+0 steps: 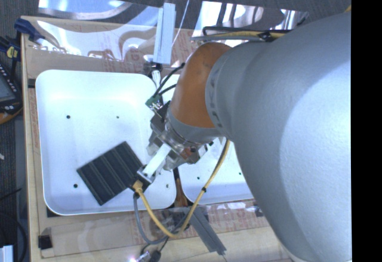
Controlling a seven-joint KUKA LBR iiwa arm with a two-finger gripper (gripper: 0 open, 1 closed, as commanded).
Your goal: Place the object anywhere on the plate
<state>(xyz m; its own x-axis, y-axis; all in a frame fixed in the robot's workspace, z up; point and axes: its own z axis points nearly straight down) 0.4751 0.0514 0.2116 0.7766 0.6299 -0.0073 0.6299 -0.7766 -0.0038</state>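
arm [286, 135]: grey and bulky, reaches in from the right, large in the foreground and close to the camera
orange band [194, 85]: sits just above the wrist, rounded, faces left
wrist [182, 129]: grey collar under the band, angled down and to the left, near the middle of the view
gripper [179, 154]: hangs below the wrist, mostly covered by it from above, state unreadable
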